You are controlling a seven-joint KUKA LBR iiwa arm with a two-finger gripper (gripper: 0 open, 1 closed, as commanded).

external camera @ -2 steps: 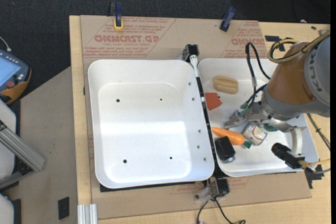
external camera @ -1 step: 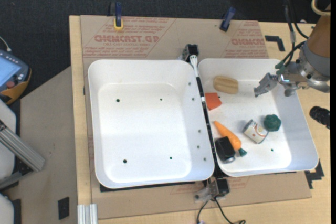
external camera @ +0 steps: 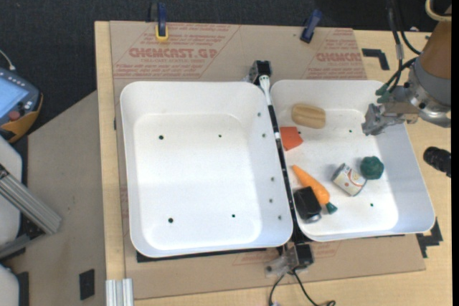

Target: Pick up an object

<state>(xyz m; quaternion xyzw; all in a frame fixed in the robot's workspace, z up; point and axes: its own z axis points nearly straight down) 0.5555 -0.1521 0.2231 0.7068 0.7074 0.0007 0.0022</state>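
**Robot arm over the right of two white bins on a counter**

The arm enters from the right and is cut off by the frame edge, so little more than its wrist and the grey pincer (external camera: 374, 122) can be seen. The pincer hangs above the upper right part of the right bin (external camera: 409, 154). It is small and blurred, so I cannot tell how wide it stands, and no object is seen in its hold.

Two shallow bins of smooth white plastic with rounded corners sit side by side on a counter (external camera: 107, 118) covered with brown printed cardboard. The left bin (external camera: 136, 154) shows four small dark dots on its floor.

Six objects lie in the right bin: one tan, rounded block (external camera: 308, 115) near the top; one orange-red wedge (external camera: 290, 137) against the left wall; one orange carrot shape (external camera: 311, 183) with a green tip; one black boxy item (external camera: 308, 203) touching the carrot; one small white and grey piece (external camera: 348, 180), too small to identify; and one dark green rounded lump (external camera: 371, 168) just beside it.

Two blue clamps (external camera: 161, 16) grip the cardboard's far edge.
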